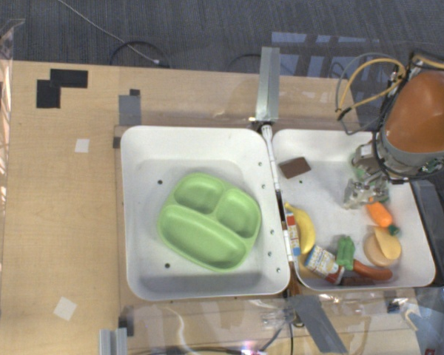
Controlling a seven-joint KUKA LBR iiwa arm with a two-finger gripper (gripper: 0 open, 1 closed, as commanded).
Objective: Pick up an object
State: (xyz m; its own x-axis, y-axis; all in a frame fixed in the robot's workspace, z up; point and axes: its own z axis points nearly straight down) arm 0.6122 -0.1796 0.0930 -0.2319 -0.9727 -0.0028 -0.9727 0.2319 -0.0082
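My gripper (364,191) hangs over the right bin (318,198), near its right side, just left of and above an orange carrot (381,214). Nothing shows between its metal fingers. Along the bin's lower part lie a yellow banana (305,228), a small bottle with a label (322,260), a green toy (345,250), a reddish-brown sausage (370,271) and a tan round piece (383,247). A brown rectangular block (294,167) lies alone near the bin's upper left.
The left bin (140,198) holds a green divided plate (209,220) with three compartments. A metal divider (277,198) separates the two bins. Cables (362,80) loop behind the arm's orange band (425,113) at the upper right.
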